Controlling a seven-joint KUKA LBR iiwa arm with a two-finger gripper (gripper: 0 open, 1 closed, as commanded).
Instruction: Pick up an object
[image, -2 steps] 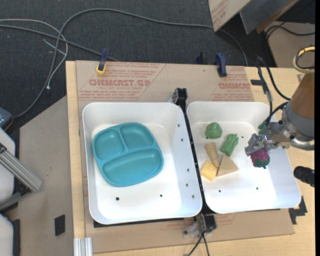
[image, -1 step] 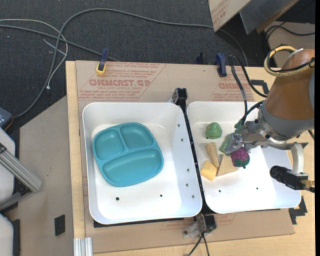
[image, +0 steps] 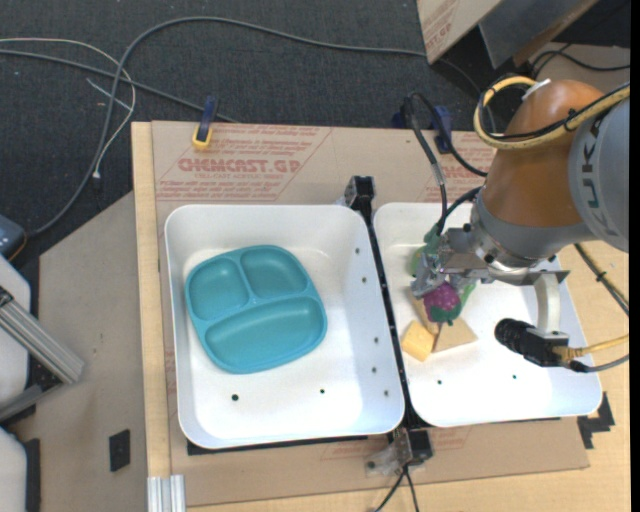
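- Purple grape bunch (image: 441, 298), the likely pick, sits in the right bin (image: 520, 395), directly under the gripper (image: 437, 284), beside the divider between the bins.
- Surface (image: 250, 165) is a cardboard-covered board carrying both bins.
- Left bin (image: 200, 400) holds a teal divided plate (image: 256, 307), well apart from the action.
- Arm (image: 545, 160) reaches low over the right bin, apparently to grasp.
- Whether the gripper is wide or narrow I cannot tell.
- Tan slice (image: 455, 335) and yellow wedge (image: 419, 342) lie just below the grapes, crowding the pick.
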